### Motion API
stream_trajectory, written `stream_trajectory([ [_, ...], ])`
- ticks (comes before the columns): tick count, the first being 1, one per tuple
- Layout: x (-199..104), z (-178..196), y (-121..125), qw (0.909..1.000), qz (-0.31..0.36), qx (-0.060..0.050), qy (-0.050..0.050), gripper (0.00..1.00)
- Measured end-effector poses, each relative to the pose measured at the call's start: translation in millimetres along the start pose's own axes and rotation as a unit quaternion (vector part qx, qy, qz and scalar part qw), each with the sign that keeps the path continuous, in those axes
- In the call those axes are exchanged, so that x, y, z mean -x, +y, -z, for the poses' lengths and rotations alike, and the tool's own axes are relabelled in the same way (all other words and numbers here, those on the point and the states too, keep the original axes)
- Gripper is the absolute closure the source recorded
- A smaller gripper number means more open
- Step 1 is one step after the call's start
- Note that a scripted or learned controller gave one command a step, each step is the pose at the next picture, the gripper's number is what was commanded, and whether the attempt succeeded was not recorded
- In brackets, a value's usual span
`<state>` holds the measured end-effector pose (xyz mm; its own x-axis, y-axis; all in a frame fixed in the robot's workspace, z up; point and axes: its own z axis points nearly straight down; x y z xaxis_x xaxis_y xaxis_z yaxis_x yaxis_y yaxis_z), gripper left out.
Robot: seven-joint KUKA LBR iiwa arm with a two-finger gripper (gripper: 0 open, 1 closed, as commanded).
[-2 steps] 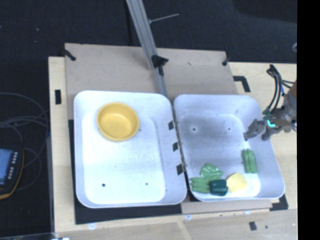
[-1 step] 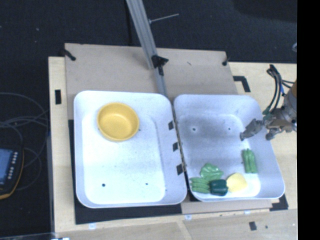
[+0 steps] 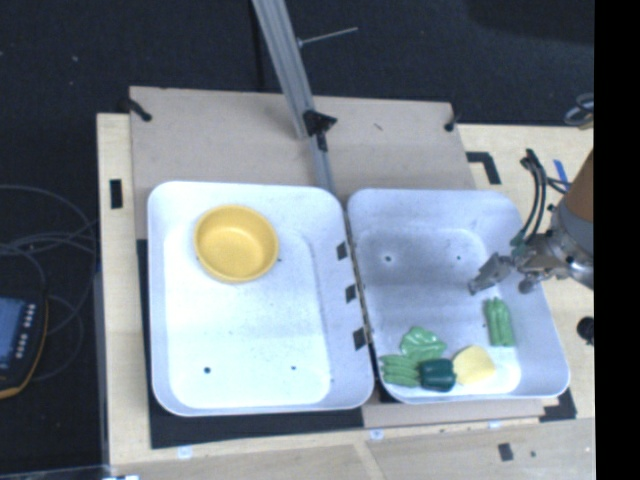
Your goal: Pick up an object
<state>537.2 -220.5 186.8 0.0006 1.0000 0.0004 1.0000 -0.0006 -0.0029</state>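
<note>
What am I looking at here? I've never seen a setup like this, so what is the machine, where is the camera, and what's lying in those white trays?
One camera sits fixed above a workbench, looking down at a slant. The grey machine reaching in from the right is a robot arm, and its gripper is a two-finger claw, open here and holding nothing. It hangs over the right bin, just above a small green stick-shaped object. Near that bin's front edge lie a yellow piece, a dark green block and some green leafy-looking pieces, bunched together. The left bin holds a yellow bowl. The arm's job is to pick up an object.
</note>
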Motion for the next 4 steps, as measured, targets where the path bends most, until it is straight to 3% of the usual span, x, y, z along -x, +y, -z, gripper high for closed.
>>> stream_trajectory([
  [2,-1,-87,1,1.0000,0.000,0.001,0.000,0.00],
  [3,0,-75,3,1.0000,0.000,0.003,-0.001,1.00],
  [4,-6,-19,11,1.0000,0.001,0.004,-0.001,1.00],
])
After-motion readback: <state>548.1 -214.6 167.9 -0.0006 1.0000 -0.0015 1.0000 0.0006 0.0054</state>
